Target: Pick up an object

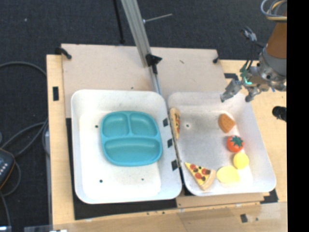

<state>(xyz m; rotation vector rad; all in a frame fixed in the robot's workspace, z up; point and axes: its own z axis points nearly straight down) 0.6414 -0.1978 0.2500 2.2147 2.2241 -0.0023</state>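
The gripper (240, 92) hovers with fingers spread and nothing between them, over the right bin's (258, 129) far edge; the nearest object, an orange bread roll (226, 123), lies just below it in the view, its long axis running up and down the view.

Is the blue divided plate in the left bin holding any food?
Empty. All three compartments of the blue plate show bare blue; the toy food lies in the right bin.
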